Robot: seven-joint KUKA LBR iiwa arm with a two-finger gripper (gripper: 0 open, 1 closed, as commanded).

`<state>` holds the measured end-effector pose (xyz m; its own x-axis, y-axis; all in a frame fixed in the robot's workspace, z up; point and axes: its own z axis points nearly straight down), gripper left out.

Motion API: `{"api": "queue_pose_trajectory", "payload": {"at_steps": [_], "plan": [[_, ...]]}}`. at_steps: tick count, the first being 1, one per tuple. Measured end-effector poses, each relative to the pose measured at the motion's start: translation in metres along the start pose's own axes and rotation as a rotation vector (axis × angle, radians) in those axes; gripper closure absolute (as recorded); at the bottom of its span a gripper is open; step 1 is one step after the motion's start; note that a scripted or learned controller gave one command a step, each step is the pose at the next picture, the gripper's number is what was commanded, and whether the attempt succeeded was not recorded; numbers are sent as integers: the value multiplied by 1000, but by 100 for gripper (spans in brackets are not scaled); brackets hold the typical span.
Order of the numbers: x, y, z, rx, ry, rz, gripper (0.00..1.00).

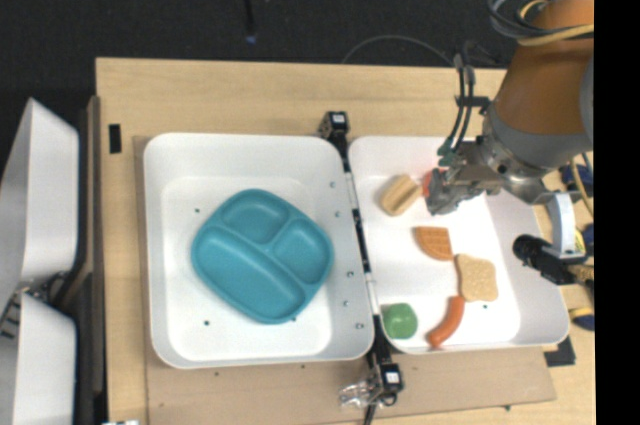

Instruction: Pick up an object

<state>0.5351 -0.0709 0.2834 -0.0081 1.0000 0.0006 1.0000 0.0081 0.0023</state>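
Observation:
In the right bin (520,328) lie several toy foods: a tan bread roll (398,194), an orange waffle-like piece (434,242), a slice of toast (477,278), an orange-red sausage (446,322) and a green round piece (399,320). My gripper (441,198) hangs over the upper part of this bin, just right of the bread roll and above the waffle piece. Something small and red (427,181) shows at its left side. I cannot tell from this view whether anything is held.
The left bin (165,333) holds a teal divided plate (262,254). A black clip (334,124) sits at the top of the joint between the bins, and another fitting (372,387) at the bottom. White boxes (40,213) stand at the far left.

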Motion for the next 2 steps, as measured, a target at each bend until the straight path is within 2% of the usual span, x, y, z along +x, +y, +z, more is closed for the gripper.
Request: {"api": "queue_pose_trajectory", "payload": {"at_steps": [2], "plan": [[110,24,10,1,0,1,100]]}}
